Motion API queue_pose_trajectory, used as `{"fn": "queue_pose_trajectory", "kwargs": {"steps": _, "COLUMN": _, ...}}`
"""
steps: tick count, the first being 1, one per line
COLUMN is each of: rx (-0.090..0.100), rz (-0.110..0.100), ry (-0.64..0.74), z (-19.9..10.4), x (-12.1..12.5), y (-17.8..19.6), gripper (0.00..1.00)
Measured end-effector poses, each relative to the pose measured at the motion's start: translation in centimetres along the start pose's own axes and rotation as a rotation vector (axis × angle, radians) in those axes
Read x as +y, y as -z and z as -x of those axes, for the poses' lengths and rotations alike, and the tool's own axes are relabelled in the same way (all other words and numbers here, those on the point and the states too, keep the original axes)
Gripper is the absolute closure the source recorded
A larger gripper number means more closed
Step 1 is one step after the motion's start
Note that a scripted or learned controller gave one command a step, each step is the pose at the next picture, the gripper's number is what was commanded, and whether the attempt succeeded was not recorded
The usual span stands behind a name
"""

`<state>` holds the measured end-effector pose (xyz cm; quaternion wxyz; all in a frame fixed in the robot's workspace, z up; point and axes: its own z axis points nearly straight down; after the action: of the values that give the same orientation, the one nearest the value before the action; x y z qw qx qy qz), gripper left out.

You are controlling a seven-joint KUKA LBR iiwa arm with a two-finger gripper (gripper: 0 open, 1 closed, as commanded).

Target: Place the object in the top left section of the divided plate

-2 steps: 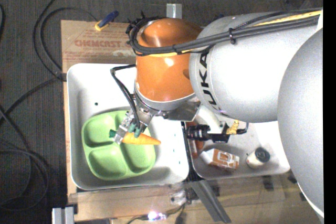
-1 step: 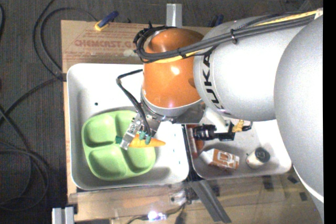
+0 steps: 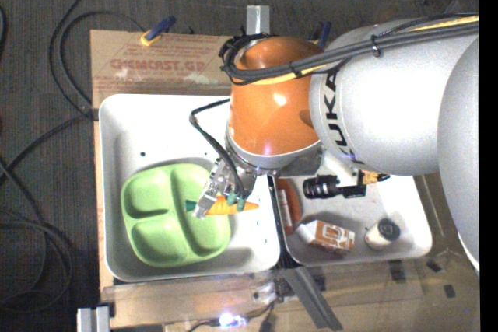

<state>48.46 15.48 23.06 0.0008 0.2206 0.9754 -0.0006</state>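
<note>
The gripper (image 3: 215,198) hangs over the right edge of the green divided plate (image 3: 167,225), apparently pinching a small orange-and-green object (image 3: 228,205) between its fingers, presumably to carry it leftward and upward to the plate's top left section. Behind the gripper, the arm (image 3: 389,105) reads "KUKA"; the cardboard's (image 3: 156,66) lettering blurs.

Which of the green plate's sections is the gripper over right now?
The gripper hangs over the plate's right-hand section, at its right rim, with an orange object at its tip. The two left sections lie farther off.
</note>
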Motion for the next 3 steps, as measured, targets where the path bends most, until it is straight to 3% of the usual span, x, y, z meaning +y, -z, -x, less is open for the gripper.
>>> {"fn": "queue_pose_trajectory", "kwargs": {"steps": 1, "rx": 0.004, "rz": 0.000, "ry": 0.278, "z": -2.1, "x": 3.9, "y": -4.9, "gripper": 1.00}}
{"fn": "queue_pose_trajectory", "kwargs": {"steps": 2, "rx": 0.000, "rz": 0.001, "ry": 0.254, "z": 1.5, "x": -3.0, "y": 2.2, "gripper": 1.00}}
{"fn": "queue_pose_trajectory", "kwargs": {"steps": 3, "rx": 0.004, "rz": 0.001, "ry": 0.311, "z": -1.7, "x": 3.2, "y": -2.1, "gripper": 1.00}}
